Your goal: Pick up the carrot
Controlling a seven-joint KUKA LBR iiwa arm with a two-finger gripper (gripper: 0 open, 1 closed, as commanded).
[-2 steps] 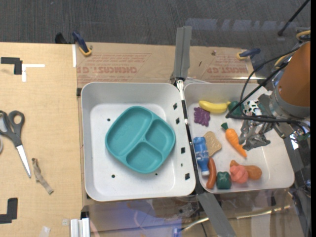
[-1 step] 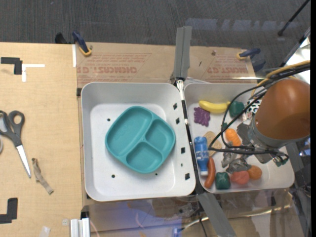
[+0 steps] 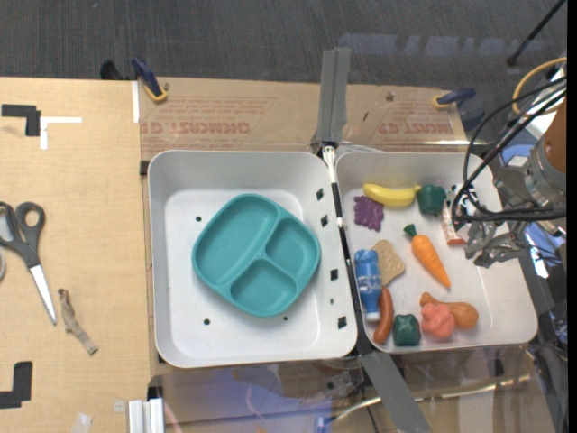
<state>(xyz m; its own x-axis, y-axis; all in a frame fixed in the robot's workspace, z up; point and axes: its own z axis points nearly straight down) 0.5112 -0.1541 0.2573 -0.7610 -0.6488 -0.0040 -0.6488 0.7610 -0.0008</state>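
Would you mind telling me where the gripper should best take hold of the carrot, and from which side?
Probably at the thick orange middle of the carrot, from above, fingers closing across its width. It lies flat and slanted in the right bin, green top toward the banana, with bare floor on both long sides. The gripper is just to its right.

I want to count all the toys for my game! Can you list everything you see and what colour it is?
Plate: 1, teal, left bin
Banana: 1, yellow, right bin, far side
Grapes: 1 bunch, purple, beside banana
Carrot: 1, orange, right bin middle
Can: 1, blue, right bin left edge
Bread slice: 1, tan, beside can
Sausage: 1, red-brown, near side
Green pepper: 1, green, near side
Scissors: 1, grey, bench left
End effector: 1, grey, right of carrot, holding nothing
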